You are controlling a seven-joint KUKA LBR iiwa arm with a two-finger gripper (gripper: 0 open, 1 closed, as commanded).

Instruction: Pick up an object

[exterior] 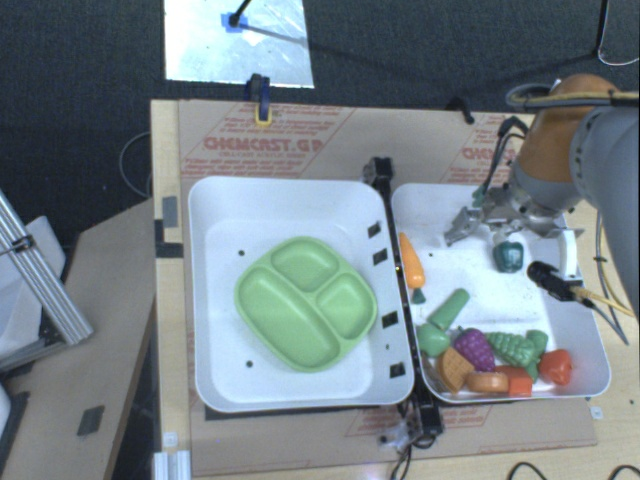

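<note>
My gripper [510, 236] hangs over the back of the right bin [590, 328], under the orange wrist band, and its fingers stand open. A small teal object [509, 256] lies on the bin floor just below and between them; it is not lifted. An orange carrot [410, 258] lies along the bin's left wall. Piled at the front of this bin are a green cucumber [447, 308], purple grapes [474, 348], a knobbly green toy [515, 346], a red tomato [556, 366] and several orange and brown pieces [475, 376].
The left bin [220, 228] holds a green compartment plate [305, 303]. A black divider [395, 268] runs between the bins. A black part with a thin stick [555, 280] juts over the right bin's right side. A blue and yellow clamp [260, 98] sits on the bench's far edge.
</note>
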